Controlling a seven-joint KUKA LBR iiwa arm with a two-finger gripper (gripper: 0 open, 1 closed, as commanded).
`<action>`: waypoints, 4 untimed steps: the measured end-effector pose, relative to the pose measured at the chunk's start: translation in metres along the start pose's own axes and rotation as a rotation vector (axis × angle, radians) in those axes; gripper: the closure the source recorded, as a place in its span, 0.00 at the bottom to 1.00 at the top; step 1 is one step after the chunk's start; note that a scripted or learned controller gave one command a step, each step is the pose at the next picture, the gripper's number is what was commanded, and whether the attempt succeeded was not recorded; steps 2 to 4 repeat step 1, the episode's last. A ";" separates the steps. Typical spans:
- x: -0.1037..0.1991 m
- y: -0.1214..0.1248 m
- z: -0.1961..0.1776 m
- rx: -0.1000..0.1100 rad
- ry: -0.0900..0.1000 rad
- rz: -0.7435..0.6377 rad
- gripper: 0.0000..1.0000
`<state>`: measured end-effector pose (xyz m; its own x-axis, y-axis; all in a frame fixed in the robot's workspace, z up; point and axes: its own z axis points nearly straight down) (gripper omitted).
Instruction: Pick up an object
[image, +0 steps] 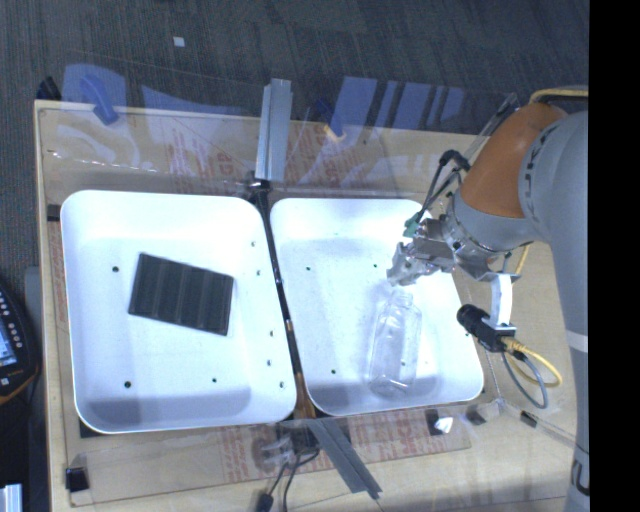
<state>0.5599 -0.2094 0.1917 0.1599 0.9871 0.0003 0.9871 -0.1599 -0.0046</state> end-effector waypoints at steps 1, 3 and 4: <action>0.005 -0.003 -0.091 -0.005 0.000 -0.086 1.00; 0.005 -0.003 -0.091 -0.005 0.000 -0.086 1.00; 0.005 -0.003 -0.091 -0.005 0.000 -0.086 1.00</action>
